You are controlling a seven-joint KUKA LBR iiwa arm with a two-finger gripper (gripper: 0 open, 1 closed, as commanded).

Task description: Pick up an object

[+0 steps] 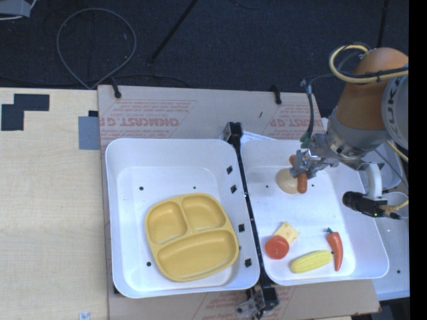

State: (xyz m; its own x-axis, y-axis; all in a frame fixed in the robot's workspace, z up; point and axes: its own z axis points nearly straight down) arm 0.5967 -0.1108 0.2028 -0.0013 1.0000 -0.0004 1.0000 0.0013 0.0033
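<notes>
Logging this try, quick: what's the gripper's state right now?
Gripper: over the right bin, at a small orange-red piece; grip cannot be told.

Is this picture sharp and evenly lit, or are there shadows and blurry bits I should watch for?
In the camera view the light is soft and even: the yellow tray and the corn cast only faint shadows on the white bins. The floor beyond the bench is dark. The picture is slightly soft overall, and the gripper above the sausage-like piece is too small and fuzzy for fine detail.
</notes>
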